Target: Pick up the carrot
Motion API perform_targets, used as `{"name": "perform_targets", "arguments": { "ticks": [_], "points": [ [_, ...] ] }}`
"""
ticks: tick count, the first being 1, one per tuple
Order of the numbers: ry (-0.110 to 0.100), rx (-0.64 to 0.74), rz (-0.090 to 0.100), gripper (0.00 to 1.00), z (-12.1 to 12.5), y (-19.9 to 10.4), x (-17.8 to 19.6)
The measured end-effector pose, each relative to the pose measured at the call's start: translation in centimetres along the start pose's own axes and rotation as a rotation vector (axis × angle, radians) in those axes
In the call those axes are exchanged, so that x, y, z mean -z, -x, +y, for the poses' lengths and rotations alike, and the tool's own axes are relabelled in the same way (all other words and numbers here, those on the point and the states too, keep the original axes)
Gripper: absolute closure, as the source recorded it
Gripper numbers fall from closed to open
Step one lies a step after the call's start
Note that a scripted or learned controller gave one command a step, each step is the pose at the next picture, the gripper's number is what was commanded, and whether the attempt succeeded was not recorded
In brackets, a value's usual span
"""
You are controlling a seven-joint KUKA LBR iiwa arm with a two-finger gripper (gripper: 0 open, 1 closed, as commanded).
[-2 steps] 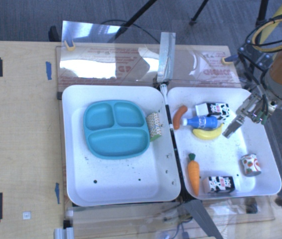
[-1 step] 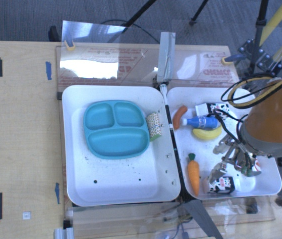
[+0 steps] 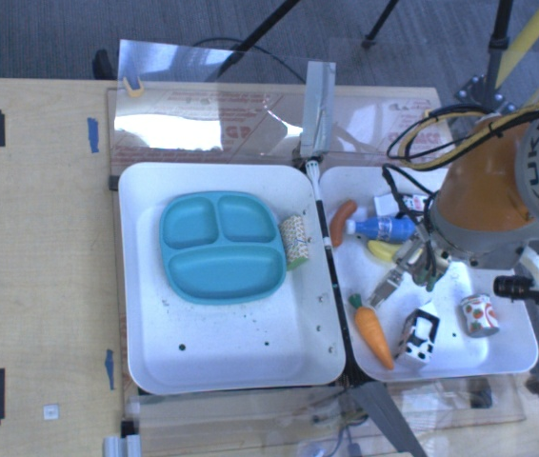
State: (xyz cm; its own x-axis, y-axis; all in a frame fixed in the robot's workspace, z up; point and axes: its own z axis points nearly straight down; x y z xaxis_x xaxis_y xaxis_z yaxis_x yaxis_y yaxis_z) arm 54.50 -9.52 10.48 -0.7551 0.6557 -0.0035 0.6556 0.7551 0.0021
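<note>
The carrot (image 3: 373, 337), orange with a small green top, lies in the right bin (image 3: 508, 355) near its front left corner, pointing toward the front. My gripper (image 3: 405, 276) hangs over the middle of that bin, up and to the right of the carrot and apart from it. Nothing shows in its grasp.
Around the gripper lie a reddish sausage (image 3: 343, 222), a blue bottle (image 3: 385, 228) and a yellow piece (image 3: 384, 250). A black-and-white toy (image 3: 421, 337) sits just right of the carrot, and a small patterned cup (image 3: 479, 314) further right. The left bin (image 3: 146, 350) holds a blue divided plate (image 3: 222, 246) and a small wrapped item (image 3: 295, 240).
</note>
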Motion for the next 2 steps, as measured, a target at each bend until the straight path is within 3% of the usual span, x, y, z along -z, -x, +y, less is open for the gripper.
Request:
{"name": "perform_targets", "arguments": {
  "ticks": [1, 2],
  "points": [
    [0.000, 0.148, 0.002, 0.00, 0.1, -6.8, 8.0],
    [0.001, 0.247, 0.000, 0.00, 3.8, -8.9, 8.0]
  ]
}}
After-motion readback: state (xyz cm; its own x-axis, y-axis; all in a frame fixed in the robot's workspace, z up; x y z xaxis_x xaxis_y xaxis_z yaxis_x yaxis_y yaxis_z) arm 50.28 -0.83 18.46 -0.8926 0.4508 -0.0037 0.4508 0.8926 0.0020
